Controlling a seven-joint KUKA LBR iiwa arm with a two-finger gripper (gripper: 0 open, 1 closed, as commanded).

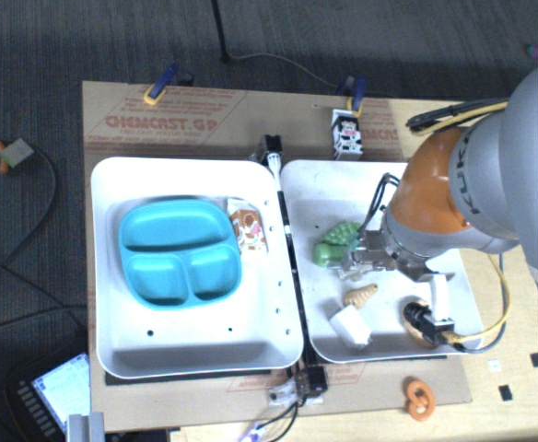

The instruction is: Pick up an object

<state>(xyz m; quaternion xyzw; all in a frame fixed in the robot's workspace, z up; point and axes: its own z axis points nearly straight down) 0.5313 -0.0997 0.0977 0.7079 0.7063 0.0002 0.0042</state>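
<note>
A green object lies in the right bin, toward nine o'clock of its floor. The gripper sits just beside it at four o'clock (whether they touch is unclear). A tan cone and white block lie at six o'clock. The left bin holds a blue tray.

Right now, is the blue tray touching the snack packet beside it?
Touching. The camera view shows the snack packet lying against the blue tray's right edge, with no white bin floor showing between them.
</note>
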